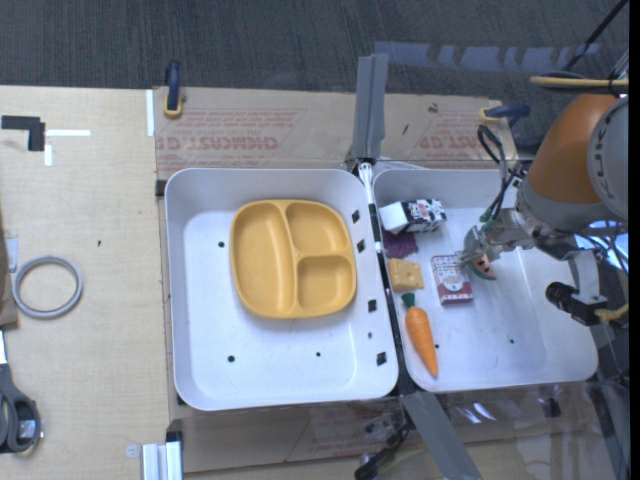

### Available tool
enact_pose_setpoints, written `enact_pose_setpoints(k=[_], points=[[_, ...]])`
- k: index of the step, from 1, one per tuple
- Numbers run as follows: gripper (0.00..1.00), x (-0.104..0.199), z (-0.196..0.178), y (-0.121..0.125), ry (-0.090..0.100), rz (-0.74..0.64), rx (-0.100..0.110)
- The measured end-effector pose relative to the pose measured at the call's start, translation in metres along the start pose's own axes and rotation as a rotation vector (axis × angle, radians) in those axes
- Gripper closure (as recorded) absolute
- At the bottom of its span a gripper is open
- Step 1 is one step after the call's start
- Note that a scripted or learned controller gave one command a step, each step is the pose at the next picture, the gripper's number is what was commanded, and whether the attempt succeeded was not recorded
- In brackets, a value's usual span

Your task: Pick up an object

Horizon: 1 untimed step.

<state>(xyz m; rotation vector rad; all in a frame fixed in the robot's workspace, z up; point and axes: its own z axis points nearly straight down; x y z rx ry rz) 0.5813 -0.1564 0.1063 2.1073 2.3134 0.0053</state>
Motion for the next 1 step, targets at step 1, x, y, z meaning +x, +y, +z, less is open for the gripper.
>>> enact_pose_setpoints(k=[1], points=[[1.0,0.0521,-0.1218,-0.0381,0.005,0.009,0.012]])
